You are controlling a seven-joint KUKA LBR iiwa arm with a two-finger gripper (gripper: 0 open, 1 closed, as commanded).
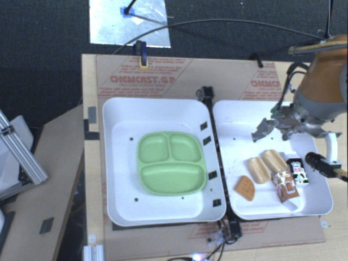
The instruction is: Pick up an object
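Plastic, smooth and matte white, makes up both shallow bins on the bench (163,75), which is covered by a tan sheet printed with red lettering. The left bin (117,162) carries a pale green divided plate (172,163), rounded-rectangular, with two small compartments toward the far edge and one long one toward the near edge; it lies flat near the bin's middle. The right bin (234,118) holds a cluster in its near right portion: two tan, smooth bun-like rolls (266,165) lying side by side and touching, an orange-brown waffle-textured wedge (245,188) just beside them toward the near left, a small brown carton (285,185) and a black-and-white printed carton (298,173) against the right wall. The grey metal gripper (262,131) hangs over the bin's far middle, apart from the rolls; its fingers look parted, with nothing between them.
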